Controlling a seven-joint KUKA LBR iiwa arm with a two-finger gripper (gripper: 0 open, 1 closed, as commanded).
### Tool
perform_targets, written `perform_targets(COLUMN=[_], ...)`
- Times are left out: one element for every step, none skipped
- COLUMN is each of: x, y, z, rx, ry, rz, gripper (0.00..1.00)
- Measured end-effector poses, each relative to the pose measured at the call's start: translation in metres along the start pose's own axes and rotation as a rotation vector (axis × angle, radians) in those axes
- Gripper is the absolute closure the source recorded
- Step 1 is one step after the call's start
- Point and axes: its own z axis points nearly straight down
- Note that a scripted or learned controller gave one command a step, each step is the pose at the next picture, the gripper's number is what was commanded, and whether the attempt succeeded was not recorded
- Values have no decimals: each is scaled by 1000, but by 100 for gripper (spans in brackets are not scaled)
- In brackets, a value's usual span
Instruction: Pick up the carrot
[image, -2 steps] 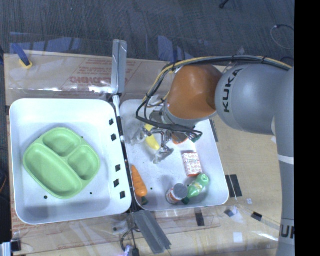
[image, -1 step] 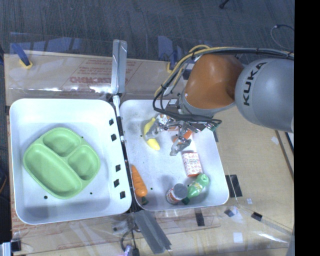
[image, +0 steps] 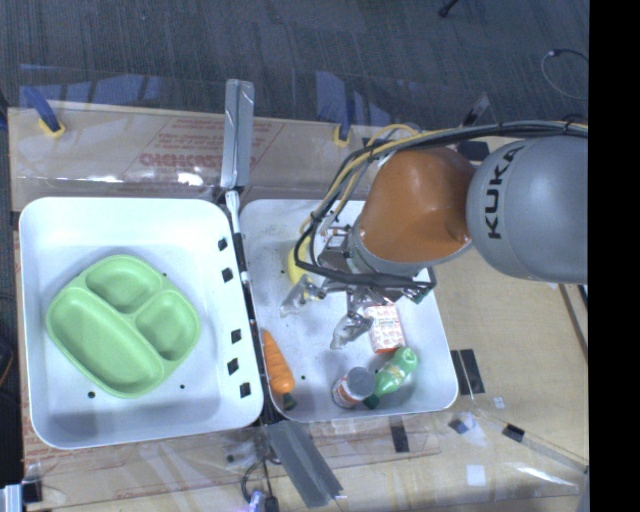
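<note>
The slim orange carrot (image: 277, 363) lies against the right white bin's (image: 442, 392) left wall, near its front corner. The two-finger gripper (image: 322, 312) hovers nearby with its jaws spread, holding nothing. A descent this close to the wall risks a finger striking the rim, or nudging the green plastic bottle (image: 392, 375).

"KUKA" on the grey arm (image: 520, 205)

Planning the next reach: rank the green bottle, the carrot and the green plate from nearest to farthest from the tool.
Measured from the tool:
1. green bottle, lower right in the right bin.
2. carrot, at that bin's left wall.
3. green plate, in the left bin.
</note>
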Motion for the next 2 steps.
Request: perform_targets(x=[-22, -51], y=[-59, -53], z=[-67, -62], rx=[3, 4], ry=[-2, -3], rz=[-303, -271], gripper=[0, 0])
